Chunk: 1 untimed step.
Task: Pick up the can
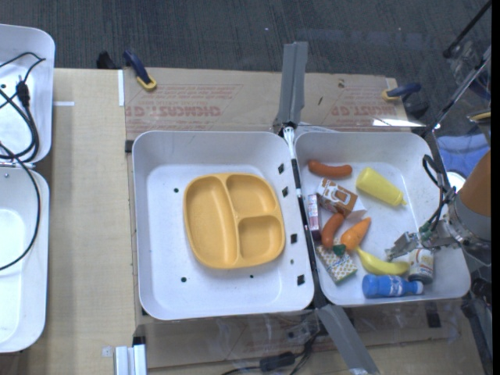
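White plastic bin [375, 143] on cardboard bench; gripper [406, 246] w/ metal fingers, open/shut can't tell. Small cylindrical can [423, 265] just beside it, banana [380, 265] curved alongside.

Robotics lab: clamped cardboard [258, 100] bench, white bins [148, 209], loose cables [19, 123].

Dark grey carpet floor [234, 14], wooden bench [86, 209], cardboard sheet [211, 100]

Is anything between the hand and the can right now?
Nothing visible. The hand sits right beside the can in the right bin. The banana lies just left of the can, crowding that side.
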{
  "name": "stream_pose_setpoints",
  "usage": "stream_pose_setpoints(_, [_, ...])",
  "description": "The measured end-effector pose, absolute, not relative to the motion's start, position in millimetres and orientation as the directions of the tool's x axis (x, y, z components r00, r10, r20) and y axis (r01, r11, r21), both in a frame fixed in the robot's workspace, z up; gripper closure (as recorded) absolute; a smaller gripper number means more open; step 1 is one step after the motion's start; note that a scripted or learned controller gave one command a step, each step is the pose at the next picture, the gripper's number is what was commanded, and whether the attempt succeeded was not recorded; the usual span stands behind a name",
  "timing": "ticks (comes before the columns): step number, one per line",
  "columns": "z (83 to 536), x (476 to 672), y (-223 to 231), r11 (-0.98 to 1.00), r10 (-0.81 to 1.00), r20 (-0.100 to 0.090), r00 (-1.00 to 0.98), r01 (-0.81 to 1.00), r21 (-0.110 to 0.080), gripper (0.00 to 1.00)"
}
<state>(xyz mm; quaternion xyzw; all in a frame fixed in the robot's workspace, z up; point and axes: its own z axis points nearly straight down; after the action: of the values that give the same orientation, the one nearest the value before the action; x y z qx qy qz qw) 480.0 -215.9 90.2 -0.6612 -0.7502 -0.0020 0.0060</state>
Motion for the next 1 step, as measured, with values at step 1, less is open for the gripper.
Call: stream_pose_setpoints(1, [99.6,481.1,-218.0,0.121,0.993,0.005,-0.121,0.993,-0.001,1.00])
